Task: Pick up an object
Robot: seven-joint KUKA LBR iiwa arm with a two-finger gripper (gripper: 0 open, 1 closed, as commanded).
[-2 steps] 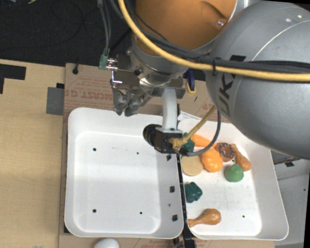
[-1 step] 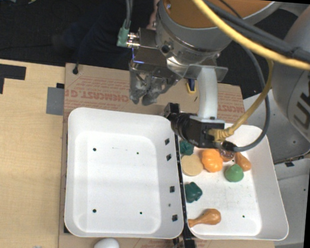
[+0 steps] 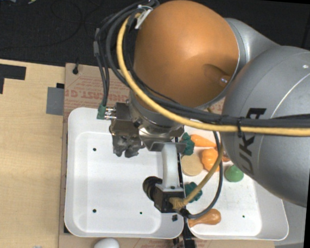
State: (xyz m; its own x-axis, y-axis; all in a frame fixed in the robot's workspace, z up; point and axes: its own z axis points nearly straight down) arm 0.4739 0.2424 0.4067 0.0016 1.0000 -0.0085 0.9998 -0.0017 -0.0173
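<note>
Got the big grey orange-banded arm (image 3: 278, 94) looming over the left shallow white bin (image 3: 100, 186), gripper (image 3: 124, 144) low at its far side (can't tell if apart or together), plus, in the right white bin (image 3: 250, 211), an orange pear-shaped toy (image 3: 206, 217) and small green ball (image 3: 234, 173).

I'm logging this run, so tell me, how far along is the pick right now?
Done: nothing looks lifted yet; the green ball, tan disc and an orange piece lie in the right bin. In hand: the gripper hangs over the left bin, with no object seen held. Left: reach an object, grasp it, lift it.
</note>
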